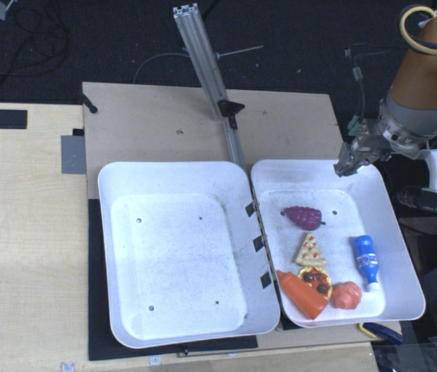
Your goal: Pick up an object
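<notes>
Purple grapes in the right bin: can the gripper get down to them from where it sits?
Probably yes. The gripper hovers over the bin's far-right corner; the grapes lie apart from the pizza slice, uncovered.

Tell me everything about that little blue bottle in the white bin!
The small blue plastic bottle has a rounded blue body, what looks like a white band around its middle and a white end pointing toward the bin's near edge. It lies flat on its side on the floor of the right-hand shallow white bin, near that bin's right wall. It seems to touch nothing else; a pinkish-red round toy sits just beside its white end.
</notes>
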Controlling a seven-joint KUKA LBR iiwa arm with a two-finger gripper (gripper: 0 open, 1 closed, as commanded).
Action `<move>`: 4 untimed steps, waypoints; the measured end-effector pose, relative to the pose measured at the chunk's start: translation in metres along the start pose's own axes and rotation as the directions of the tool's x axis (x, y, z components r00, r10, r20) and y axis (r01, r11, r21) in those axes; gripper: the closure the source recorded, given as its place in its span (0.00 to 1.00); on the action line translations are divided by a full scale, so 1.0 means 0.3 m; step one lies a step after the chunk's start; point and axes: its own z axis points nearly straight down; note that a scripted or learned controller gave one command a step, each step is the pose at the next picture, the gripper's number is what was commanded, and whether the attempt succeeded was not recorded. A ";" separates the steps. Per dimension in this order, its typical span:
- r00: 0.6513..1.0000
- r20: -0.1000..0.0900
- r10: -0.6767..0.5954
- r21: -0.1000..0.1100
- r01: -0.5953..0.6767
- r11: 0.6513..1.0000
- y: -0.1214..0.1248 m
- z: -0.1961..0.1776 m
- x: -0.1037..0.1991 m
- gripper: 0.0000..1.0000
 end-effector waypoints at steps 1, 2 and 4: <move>1.000 -0.001 0.000 0.001 0.000 1.000 -0.004 0.018 0.141 1.00; 1.000 -0.001 -0.001 0.001 0.001 1.000 -0.006 0.044 0.346 1.00; 1.000 -0.001 0.000 0.001 0.000 1.000 -0.003 0.008 0.731 1.00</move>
